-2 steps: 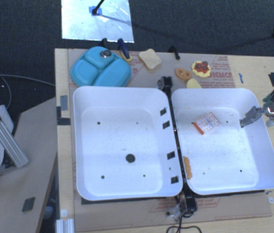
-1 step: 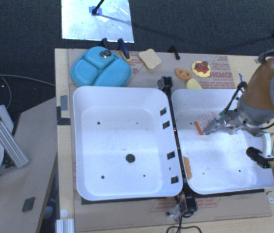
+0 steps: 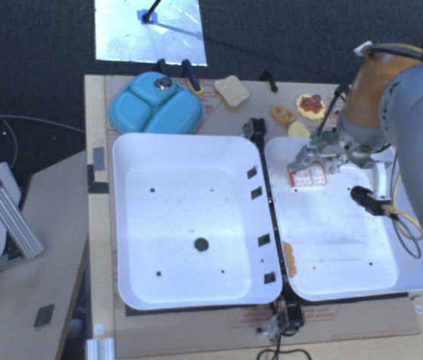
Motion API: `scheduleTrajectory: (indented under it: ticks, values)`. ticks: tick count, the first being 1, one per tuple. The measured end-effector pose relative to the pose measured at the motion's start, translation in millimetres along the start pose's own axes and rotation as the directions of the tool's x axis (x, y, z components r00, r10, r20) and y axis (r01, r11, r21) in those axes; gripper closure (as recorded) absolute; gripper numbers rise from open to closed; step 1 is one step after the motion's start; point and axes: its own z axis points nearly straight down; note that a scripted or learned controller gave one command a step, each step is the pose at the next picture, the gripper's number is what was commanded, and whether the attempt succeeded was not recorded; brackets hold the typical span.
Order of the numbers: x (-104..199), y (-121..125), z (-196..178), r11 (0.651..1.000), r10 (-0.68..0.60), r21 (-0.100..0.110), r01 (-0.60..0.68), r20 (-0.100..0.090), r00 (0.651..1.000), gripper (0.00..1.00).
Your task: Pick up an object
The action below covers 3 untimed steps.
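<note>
Dark carpet (image 3: 31,58) surrounded a cardboard-topped bench (image 3: 196,325) bearing two white bins side by side. A small red-and-white box (image 3: 310,177) lay on the floor of the right bin (image 3: 346,250), close to that bin's far wall. The gripper (image 3: 302,161) hung right at the box's far edge. Whether it touched the box could not be told, and neither could whether it was spread or closed. Nothing was seen gripped in it. The grey arm (image 3: 414,107), with its orange band, came in from the right of the box.

Well nearer the camera than the box, and a little to its left, an orange-brown piece (image 3: 289,259) rested against the right bin's left wall. Far to the box's left and nearer the camera, a small dark round thing (image 3: 201,244) sat on the floor of the left bin (image 3: 166,193).

Just beyond the box, outside the bin, a pale yellow piece (image 3: 298,130) lay on the bench. Past it were an orange pretzel-shaped toy (image 3: 283,113) and a round toy with red topping (image 3: 310,105). Farther left of the box lay a slice of toast (image 3: 232,90), then a blue divided plate (image 3: 155,105). A shiny sheet (image 3: 150,21) lay on the carpet well beyond the box, up to the left.
</note>
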Motion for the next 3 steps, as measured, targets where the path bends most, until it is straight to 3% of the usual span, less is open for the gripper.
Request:
scheduleTrajectory:
  ticks: [1,2,3]
  values:
    - [102,0,-103,1.000,-0.004,0.001,0.004,-0.006,1.000,0.00]
    - [33,2,-18,1.000,0.015,0.017,-0.015,-0.001,1.000,0.00]
    - [13,4,4,1.000,0.011,0.008,-0.011,0.000,1.000,0.00]
